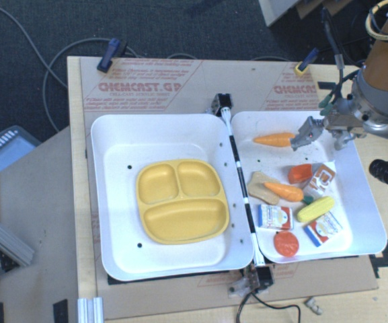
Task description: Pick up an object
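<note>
Hovering over right bin, nothing held yet.

Arm w/ gripper (306,134) sits above upper part of right bin (372,210), just beside carrot no. 1 (274,139); jaws' spread: can't tell from this angle. Right bin stock: carrot no. 1 near top wall, apart from rest; red tomato piece (300,173); small carton (323,177); carrot no. 2 (284,191) touching tan bread slice (261,189); corn cob (315,208); 2 more cartons; red disc (287,243) at bottom. Left bin (106,140) holds yellow divided tray (180,200). Judgement: carrot no. 1 is best pick, lying alone w/ room both sides. Approach: centre jaws across its narrow width, not lengthwise, descend straight, close at thick mid-section so taper won't slip out. Avoid the cluttered cluster below.
</note>
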Tool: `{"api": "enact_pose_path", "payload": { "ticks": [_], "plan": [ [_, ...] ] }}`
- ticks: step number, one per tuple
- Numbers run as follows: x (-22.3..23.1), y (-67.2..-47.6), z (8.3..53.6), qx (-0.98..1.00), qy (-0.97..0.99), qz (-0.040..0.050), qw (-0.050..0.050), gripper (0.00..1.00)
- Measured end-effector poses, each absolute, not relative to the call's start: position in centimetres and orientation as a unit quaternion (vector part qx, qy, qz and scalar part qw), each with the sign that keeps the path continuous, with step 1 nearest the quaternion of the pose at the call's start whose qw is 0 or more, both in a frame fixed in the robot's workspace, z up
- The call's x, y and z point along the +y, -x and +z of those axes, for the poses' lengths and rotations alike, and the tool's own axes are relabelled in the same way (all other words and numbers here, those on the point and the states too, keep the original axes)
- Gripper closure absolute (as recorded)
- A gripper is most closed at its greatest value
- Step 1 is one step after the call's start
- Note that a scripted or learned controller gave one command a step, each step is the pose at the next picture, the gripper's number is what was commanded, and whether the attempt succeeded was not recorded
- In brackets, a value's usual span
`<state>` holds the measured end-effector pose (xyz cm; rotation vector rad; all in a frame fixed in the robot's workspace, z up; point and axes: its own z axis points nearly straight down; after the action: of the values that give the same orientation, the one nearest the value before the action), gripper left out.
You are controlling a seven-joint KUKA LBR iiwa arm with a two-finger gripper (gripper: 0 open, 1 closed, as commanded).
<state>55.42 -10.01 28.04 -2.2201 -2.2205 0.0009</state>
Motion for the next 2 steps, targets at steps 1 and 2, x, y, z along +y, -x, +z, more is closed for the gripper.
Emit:
{"api": "enact_pose_path", "payload": {
  "ticks": [1,2],
  "plan": [
    [-15.3,-57.2,15.1,-0.706,0.708,0.0014,0.002,0.0],
    [-12.6,-58.3,9.5,-0.707,0.707,-0.0007,-0.001,0.0]
  ]
}}
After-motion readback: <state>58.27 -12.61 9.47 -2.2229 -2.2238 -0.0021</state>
